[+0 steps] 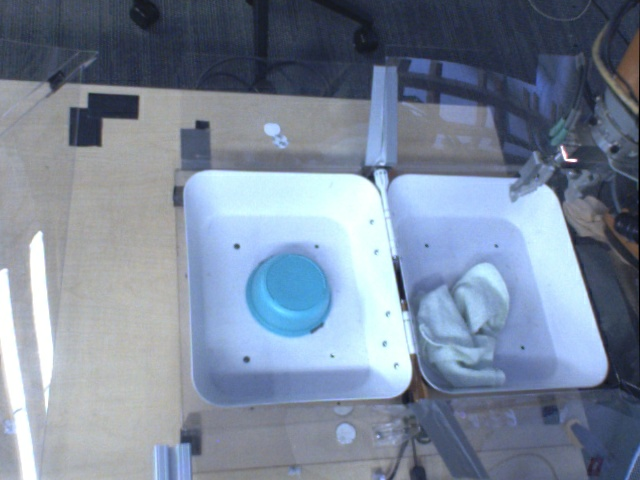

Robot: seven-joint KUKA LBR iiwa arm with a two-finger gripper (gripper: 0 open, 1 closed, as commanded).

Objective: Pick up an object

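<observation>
While the gripper (530, 176) is hanging at the right bin's (560, 268) 1 o'clock corner, you are seeing nothing between its fingers.

You are looking at the arm (610, 118) reaching in from 3 o'clock, its tip sitting just over the bin's far rim; you cannot tell whether the jaws are spread or pressed together, since they are too small and blurred. A crumpled white cloth (465, 320) is lying in the right bin toward 6 o'clock, well apart from the gripper. A blue bowl (289, 293) is sitting upside down near the middle of the left bin (215, 268), leaning slightly toward 6 o'clock of centre. Both bins are resting side by side, touching along their shared edge, on the wooden bench (110, 268).
</observation>
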